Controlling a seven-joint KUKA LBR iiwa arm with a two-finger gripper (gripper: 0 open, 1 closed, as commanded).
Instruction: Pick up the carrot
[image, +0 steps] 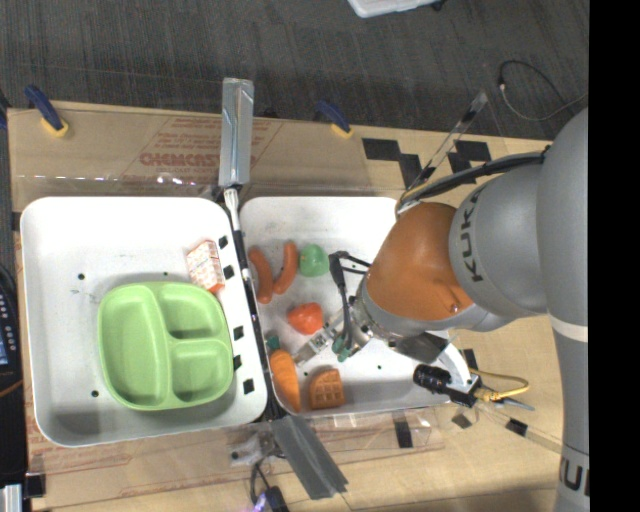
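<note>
One carrot, not yet gripped

Two white bins sit side by side. The arm is the largest thing in view, reaching in from 3 o'clock over the right bin. The left bin bears a green divided tray and a small red-and-white packet at the tray's 1 o'clock.

By my reading the step in hand is the approach: the gripper hangs low near the middle of the right bin, and whether it is wide or narrow I cannot tell. The carrot lies at the gripper's 8 o'clock, against the bin's left wall and apart from the gripper. The next move calls for a short shift that way, then a descent.

Crowding is the risk. A waffle-like piece touches the carrot at its 3 o'clock, a red tomato-like piece sits at its 1 o'clock, and two sausages and a green piece lie at 12
</note>
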